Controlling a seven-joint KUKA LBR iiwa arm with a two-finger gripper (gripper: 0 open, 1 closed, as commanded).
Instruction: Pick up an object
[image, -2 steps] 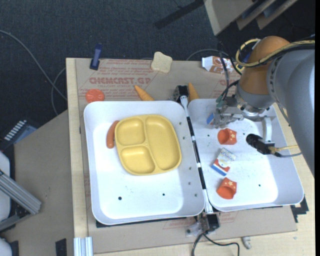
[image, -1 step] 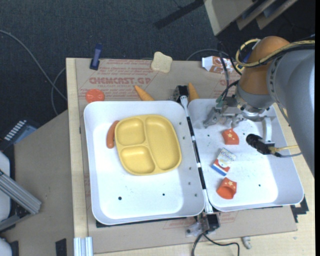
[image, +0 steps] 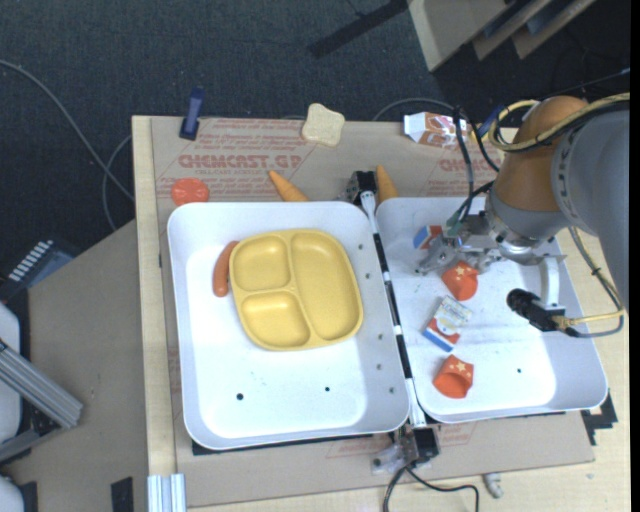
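Camera view. The board under the bins (image: 240, 160) carries red print reading "CHEMCAST GP"; smaller lines beside it are too small to read. A red-and-white carton (image: 432, 128) on the board's far edge bears illegible print.

The right bin (image: 570, 370) holds an orange cup (image: 461, 281), a second orange piece (image: 453, 377) near the front wall, a small blue-red-white packet (image: 445, 322) between them, and another small packet (image: 427, 238) near the far left corner.

The gripper (image: 468, 252) sits just above the orange cup; whether its fingers are apart or closed, and whether they grip the cup, cannot be determined.

The left bin (image: 290, 405) holds a yellow divided tray (image: 295, 288) with a sausage (image: 221, 270) at its left edge. The front half of this bin is open floor.
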